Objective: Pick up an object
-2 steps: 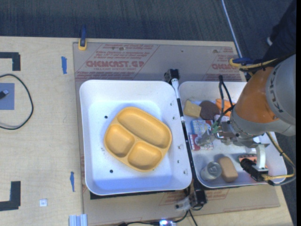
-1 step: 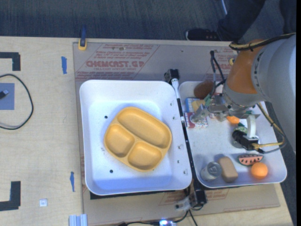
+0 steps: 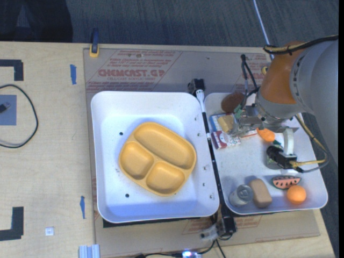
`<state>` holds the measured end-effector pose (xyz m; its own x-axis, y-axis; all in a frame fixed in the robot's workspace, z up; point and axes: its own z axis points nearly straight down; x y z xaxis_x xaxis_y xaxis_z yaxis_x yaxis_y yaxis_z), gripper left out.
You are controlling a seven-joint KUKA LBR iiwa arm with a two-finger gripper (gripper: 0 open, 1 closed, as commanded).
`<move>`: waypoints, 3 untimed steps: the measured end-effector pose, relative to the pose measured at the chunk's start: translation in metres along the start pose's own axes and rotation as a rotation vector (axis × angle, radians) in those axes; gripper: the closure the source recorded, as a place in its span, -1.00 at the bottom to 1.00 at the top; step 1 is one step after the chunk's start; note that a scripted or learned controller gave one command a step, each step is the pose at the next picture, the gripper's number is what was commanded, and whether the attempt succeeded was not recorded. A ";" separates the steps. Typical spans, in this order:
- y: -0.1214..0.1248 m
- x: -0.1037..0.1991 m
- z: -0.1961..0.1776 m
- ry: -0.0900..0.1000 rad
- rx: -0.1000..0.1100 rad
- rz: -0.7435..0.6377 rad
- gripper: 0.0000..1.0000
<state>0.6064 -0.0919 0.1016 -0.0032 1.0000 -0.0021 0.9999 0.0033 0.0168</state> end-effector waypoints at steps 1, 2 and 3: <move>0.000 0.000 0.000 0.000 0.000 0.000 -1.00; 0.001 0.001 -0.011 0.000 -0.004 -0.001 1.00; 0.001 0.001 -0.011 0.000 -0.003 -0.001 -1.00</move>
<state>0.6076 -0.0908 0.1126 -0.0042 1.0000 -0.0021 0.9998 0.0043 0.0203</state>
